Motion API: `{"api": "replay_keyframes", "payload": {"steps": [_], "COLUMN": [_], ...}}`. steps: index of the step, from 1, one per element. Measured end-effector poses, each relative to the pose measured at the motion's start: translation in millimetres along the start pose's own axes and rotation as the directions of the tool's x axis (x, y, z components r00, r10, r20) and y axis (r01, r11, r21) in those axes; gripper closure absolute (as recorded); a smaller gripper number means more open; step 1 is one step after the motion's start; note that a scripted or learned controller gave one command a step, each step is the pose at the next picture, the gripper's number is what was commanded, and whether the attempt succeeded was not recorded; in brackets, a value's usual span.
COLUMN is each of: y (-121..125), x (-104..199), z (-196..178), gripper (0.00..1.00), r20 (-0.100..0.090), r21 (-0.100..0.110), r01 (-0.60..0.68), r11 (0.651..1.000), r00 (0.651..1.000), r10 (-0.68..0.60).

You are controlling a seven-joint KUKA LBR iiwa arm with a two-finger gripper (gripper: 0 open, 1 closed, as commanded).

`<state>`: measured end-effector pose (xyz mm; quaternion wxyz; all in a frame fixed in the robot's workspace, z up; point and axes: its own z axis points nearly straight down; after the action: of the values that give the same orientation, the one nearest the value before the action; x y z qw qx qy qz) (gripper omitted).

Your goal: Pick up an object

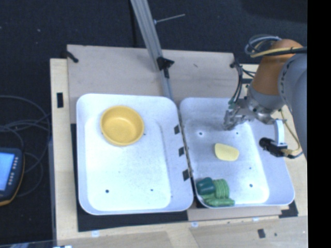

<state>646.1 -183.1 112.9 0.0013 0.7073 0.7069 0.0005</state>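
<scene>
Camera view: one yellow bowl (122,125), one yellow piece (226,152), one green toy (214,190); gripper (231,119) grip unclear

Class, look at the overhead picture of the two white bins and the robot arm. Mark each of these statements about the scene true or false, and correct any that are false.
1. The round yellow plastic bowl sits in the left shallow white bin. True.
2. The pale yellow flat oval piece lies inside the bowl. False: it lies on the floor of the right shallow white bin, apart from the bowl.
3. The green ridged plastic object is at the near left corner of the right bin. True.
4. The gripper is above the left bin. False: it is over the far part of the right bin.
5. The gripper is touching the green object. False: the two are well apart.
</scene>
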Motion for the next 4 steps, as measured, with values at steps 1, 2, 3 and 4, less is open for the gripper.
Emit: {"api": "replay_keyframes", "payload": {"steps": [1,2,3,4], "y": [4,5,3,-9], "x": [-2,2,-5,46], "z": [-43,-87,-133,-143], "gripper": [1.00,1.00,1.00,1.00], "r20": [0.000,0.000,0.000,-0.002], "r21": [-0.002,-0.002,-0.003,0.000], "r01": [0.000,0.001,0.000,0.004], "r11": [1.000,1.000,1.000,1.000], "r00": [1.000,1.000,1.000,1.000], "r10": [0.000,-0.001,0.000,-0.004]}}
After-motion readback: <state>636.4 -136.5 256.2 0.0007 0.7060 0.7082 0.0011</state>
